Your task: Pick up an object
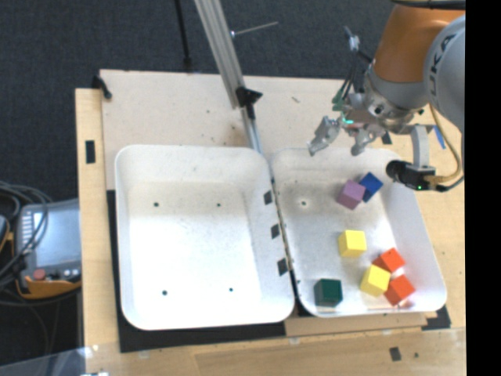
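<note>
My gripper (341, 142) hangs above the far edge of the right bin (309, 227), fingers spread apart with nothing between them. Below and to its right lie a purple block (351, 193) and a blue block (370, 185), touching each other. Farther toward the front sit a yellow block (352, 243), a second yellow block (375, 280), two orange-red blocks (391, 260) (400, 288) and a dark green block (328, 291) near the front rim.
The left bin (196, 233) lies beside the right one. A slanted aluminium post (223, 49) rises behind the bins, its foot near the gripper. A black cable connector (403, 173) hangs over the right bin's far right rim.
</note>
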Robot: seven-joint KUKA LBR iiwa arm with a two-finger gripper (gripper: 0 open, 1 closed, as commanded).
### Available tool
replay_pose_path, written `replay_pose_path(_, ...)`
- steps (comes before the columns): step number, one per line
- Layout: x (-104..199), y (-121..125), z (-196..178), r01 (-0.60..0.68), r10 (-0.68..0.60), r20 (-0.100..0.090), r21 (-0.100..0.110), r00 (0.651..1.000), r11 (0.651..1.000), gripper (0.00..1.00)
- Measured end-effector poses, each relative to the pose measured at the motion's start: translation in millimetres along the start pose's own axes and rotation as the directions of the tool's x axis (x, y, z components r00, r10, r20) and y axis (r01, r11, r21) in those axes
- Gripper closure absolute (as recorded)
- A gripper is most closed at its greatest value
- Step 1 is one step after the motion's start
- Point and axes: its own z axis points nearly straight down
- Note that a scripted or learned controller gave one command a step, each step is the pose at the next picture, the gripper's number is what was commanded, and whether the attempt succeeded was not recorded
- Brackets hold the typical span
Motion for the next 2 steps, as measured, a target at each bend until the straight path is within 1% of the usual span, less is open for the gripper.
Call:
replay_pose_path(1, -2.2, 0.2, 63.0, -0.004, 0.004, 0.001, 0.004, 1.0, 1.0, 0.0)
replay_pose_path(2, -4.9, 2.0, 105.4, -0.006, 0.006, 0.002, 0.004, 1.0, 1.0, 0.0)
